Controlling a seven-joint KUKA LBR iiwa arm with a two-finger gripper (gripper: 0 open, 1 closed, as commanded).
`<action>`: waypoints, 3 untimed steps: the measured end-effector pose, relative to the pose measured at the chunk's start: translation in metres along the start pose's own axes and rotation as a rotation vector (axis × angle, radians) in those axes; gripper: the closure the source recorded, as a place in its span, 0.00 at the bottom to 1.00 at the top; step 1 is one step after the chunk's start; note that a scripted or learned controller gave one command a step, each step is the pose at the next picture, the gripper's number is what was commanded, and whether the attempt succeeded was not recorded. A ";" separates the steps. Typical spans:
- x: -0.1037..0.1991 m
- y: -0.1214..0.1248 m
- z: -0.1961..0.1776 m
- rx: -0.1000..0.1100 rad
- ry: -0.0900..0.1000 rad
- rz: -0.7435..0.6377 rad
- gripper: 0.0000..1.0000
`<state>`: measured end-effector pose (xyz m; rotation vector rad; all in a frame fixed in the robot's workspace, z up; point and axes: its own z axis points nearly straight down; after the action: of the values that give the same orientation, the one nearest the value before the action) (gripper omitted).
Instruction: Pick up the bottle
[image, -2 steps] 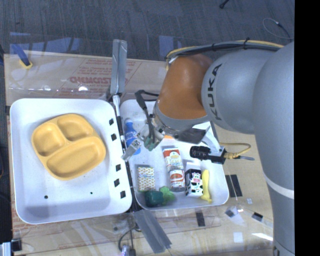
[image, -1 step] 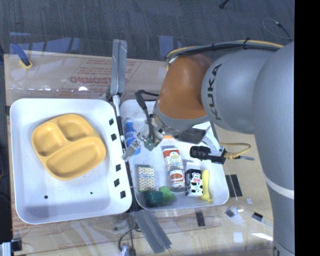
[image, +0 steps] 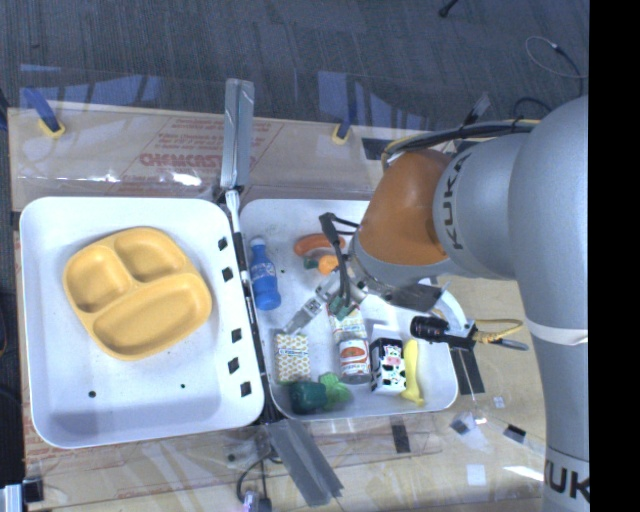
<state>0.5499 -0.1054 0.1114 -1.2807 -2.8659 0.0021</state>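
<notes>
A blue bottle (image: 263, 272) lies on its side along the left wall of the right bin (image: 290, 215). A second small bottle with an orange and white label (image: 351, 352) lies near the bin's middle front. My gripper (image: 335, 297) hangs over the middle of the right bin, just above the labelled bottle's top end and to the right of the blue bottle. The arm's wrist with the orange band (image: 405, 215) hides the bin's right rear part. I see nothing clearly held.
Around the gripper lie an orange toy (image: 318, 245), a waffle-like square (image: 291, 355), a green item (image: 318, 393), a black-and-white carton (image: 388, 365) and a yellow banana (image: 412, 372). The left bin (image: 60, 400) holds a yellow divided plate (image: 135, 290).
</notes>
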 end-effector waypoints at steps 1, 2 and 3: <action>-0.021 0.033 0.019 -0.001 -0.002 0.321 0.00; -0.020 0.034 0.009 -0.001 0.000 0.316 1.00; 0.041 0.042 -0.121 -0.002 -0.001 0.465 1.00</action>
<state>0.5544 -0.0468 0.2322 -1.9081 -2.4952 0.0009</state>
